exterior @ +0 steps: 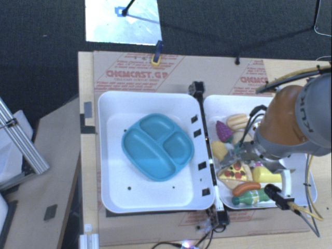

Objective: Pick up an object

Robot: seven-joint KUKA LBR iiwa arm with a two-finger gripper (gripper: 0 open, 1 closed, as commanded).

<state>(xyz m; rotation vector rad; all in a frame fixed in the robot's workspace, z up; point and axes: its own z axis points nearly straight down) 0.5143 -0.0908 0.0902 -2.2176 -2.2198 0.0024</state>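
My gripper [233, 158] is low in the right bin [210, 105], among toy foods. It hangs just above a pizza slice [234, 173] and right of a yellow lemon-like piece [219, 150]. A purple piece [224, 131] and a tan bread roll [237, 121] lie behind it. A red sausage [246, 187] and a green vegetable [250, 198] rest along the bin's front edge, with a yellow block [267, 175] under the wrist. I see nothing lifted off the bin floor.
The left bin [111, 191] holds a blue divided plate [157, 146]. A black divider with clips [203, 139] runs between the bins. The arm's grey and orange body [285, 123] covers the right bin's far side. Cables [311, 201] trail at the right.
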